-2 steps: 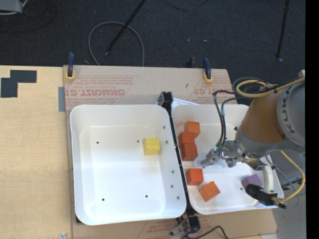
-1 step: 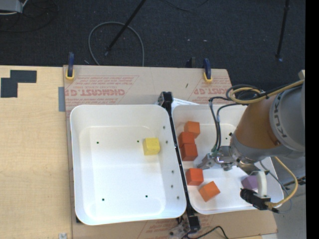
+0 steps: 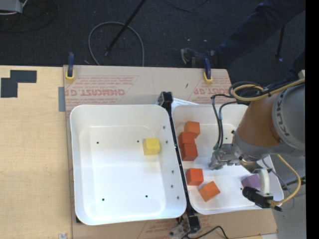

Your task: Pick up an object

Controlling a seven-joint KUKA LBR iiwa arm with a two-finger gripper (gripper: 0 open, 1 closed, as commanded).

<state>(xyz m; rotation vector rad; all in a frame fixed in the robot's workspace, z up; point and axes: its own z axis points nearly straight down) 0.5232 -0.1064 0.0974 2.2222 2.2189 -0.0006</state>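
Orange blocks (image 3: pixel 192 151) lie beside the gripper (image 3: pixel 218 162); a purple object (image 3: pixel 251 181) seems half hidden.

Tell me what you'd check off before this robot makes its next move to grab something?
1. Things to grab within the arm's bin: ok. Orange blocks sit in the right bin, and a purple block lies beside the arm.
2. Claw above a target: not ok. It hangs over bare floor, right of the orange blocks.
3. Claw open: cannot tell.
4. Claw already holding something: cannot tell.
5. Blocks spaced for a clean grab: not ok for the upper stacked group; ok for the tilted orange block.
6. Yellow block in the left bin: ok, standing alone.
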